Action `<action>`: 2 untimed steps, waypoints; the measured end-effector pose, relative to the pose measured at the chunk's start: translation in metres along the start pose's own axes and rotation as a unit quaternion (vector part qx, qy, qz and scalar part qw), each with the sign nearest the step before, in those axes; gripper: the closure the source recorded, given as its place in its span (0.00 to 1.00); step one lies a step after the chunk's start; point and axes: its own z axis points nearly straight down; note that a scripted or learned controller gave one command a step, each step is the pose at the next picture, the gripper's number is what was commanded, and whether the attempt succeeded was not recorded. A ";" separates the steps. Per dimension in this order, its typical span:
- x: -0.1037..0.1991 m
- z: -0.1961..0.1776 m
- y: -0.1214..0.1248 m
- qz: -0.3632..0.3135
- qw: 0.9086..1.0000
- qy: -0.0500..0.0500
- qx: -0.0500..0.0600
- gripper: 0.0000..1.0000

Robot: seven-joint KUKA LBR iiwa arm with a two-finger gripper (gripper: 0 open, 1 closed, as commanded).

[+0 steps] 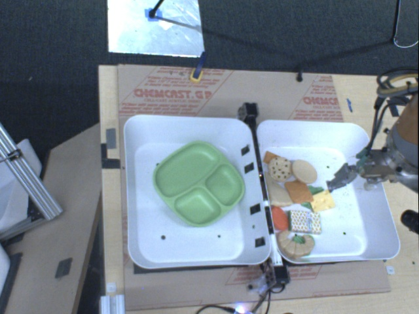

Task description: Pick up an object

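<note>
The right bin point(357, 231) holds a heap of toy food along its left side: a chocolate-chip cookie point(280, 169), a tan round piece point(304, 171), an orange slab point(299, 191), a yellow wedge point(323, 202), a patterned small box point(305, 222), a red piece point(280, 218) and a round bun point(296, 245). My gripper point(337, 178) reaches in from the right, low over the right bin. Its dark tip is just up and right of the yellow wedge and close to a small green bit point(317, 190). Nothing can be seen held in it.
The left bin point(141, 139) carries a green divided plate point(198, 183). A black divider with clips point(256, 182) runs between the bins. Cables point(393, 84) hang at the arm's upper right. A shiny sheet point(154, 18) lies beyond the bench.
</note>
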 end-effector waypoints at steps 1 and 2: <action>0.000 -0.003 0.001 0.000 1.000 -0.001 -0.004 0.00; 0.007 0.035 0.006 0.000 1.000 -0.001 -0.005 0.00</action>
